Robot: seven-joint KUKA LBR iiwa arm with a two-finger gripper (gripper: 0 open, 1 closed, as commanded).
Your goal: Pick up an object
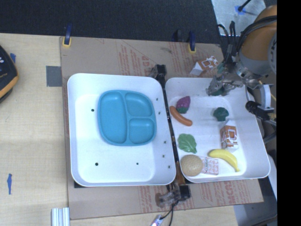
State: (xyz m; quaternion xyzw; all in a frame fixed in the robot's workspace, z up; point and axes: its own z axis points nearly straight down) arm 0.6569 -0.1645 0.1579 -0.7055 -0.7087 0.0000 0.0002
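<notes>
Two white bins are seen on the worktop point(33, 126). The left bin point(80, 173) carries one blue divided plate point(127, 117). Relative to that plate, the right bin point(254, 166) lies to its right, with eight candidate objects counted, banana point(225, 158) included. Pincer point(217, 89) is poised at this bin's far edge, nothing gripped; its state cannot be told. Pick is judged not yet done.
</notes>
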